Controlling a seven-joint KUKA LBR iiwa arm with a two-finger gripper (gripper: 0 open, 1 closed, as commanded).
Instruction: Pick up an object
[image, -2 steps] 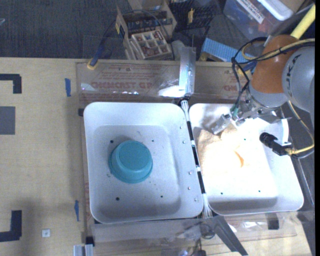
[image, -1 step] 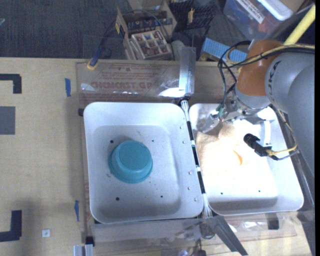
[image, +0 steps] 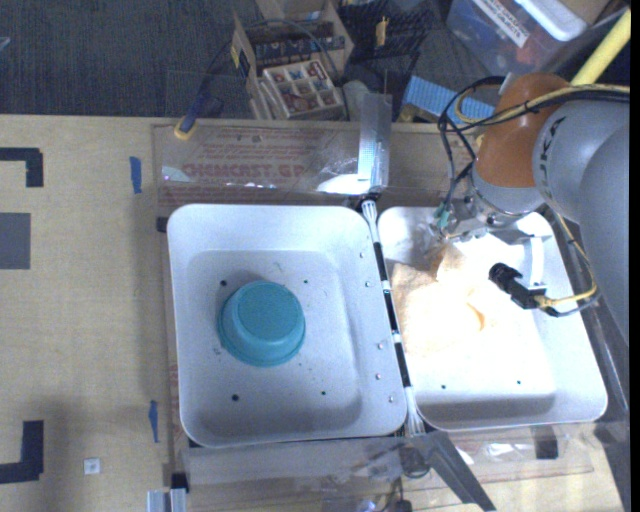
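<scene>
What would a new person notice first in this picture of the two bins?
Probably the teal bowl, which sits upside down near the middle of the left bin and stands out against the white. Next is the grey arm with its orange band, which reaches from the right over the far end of the right bin, where the floor looks brightly lit and brownish.

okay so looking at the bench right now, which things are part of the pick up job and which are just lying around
Part of the job:
- teal bowl, upside down in the left bin
- tool, over the right bin

Just lying around:
- box of small items beyond the bench
- blue tape on the bench
</scene>
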